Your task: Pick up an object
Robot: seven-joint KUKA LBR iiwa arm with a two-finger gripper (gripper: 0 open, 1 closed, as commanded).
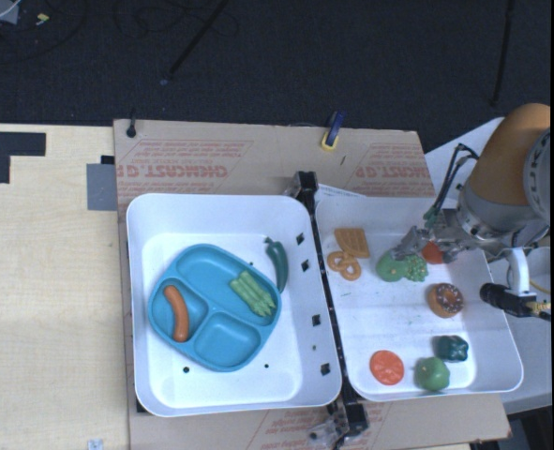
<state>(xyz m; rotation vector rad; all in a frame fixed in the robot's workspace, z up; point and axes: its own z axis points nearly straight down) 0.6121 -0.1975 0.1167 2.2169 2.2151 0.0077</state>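
Nearest, the green apple [432,374] lies untouched; nothing lifted yet, my gripper [415,247] over the broccoli [400,268], finger state unclear.

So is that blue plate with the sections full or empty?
Partly filled. The blue plate in the left bin holds a hot dog in one section and green beans in another; the third section is bare.
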